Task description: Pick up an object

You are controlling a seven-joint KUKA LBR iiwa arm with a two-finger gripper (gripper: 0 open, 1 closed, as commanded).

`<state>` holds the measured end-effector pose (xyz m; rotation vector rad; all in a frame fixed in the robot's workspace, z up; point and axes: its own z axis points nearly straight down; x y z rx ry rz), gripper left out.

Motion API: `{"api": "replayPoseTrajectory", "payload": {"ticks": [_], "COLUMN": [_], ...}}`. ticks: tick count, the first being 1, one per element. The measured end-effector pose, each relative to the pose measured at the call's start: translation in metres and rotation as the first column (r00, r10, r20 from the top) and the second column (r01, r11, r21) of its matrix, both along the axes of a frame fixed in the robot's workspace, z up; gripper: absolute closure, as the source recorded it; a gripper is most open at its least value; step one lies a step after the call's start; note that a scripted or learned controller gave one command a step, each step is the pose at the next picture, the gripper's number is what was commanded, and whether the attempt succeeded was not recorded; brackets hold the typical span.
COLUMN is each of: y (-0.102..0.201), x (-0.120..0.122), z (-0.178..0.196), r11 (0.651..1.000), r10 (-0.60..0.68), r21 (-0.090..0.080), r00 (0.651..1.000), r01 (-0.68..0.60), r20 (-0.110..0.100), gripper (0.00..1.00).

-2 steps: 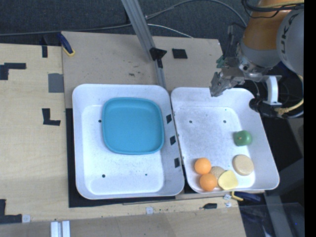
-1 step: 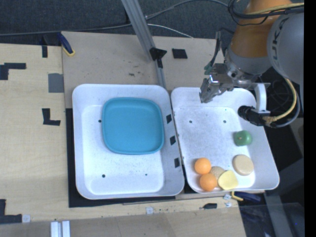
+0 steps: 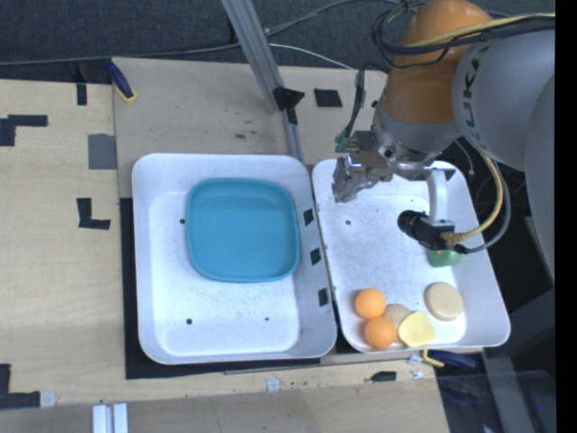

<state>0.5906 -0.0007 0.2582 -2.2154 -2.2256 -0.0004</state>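
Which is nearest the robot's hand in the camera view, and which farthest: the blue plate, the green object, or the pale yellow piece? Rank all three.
Measured from the hand at the top of the right bin:
1. Green object, by the right bin's right wall.
2. Blue plate, in the left bin; its middle lies slightly farther.
3. Pale yellow piece, at the right bin's bottom edge.

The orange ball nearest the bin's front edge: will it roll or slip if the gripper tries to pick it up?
The orange ball looks round and smooth, so it probably rolls when nudged. It touches the yellow piece, which may block it on that side. Its curve could slip between fingers.
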Motion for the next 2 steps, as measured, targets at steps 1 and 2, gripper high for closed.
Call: {"api": "replayPoseTrajectory", "payload": {"ticks": [1, 2], "y": [0.055, 0.100], "x": [-0.030, -0.059], "z": [-0.006, -0.007], "r11": [1.000, 1.000], "r10": [0.001, 0.000], "r21": [0.000, 0.000], "r00": [1.000, 1.000], "r01": [-0.001, 0.000], "r20": [-0.001, 0.000], "gripper": [1.00, 1.00]}}
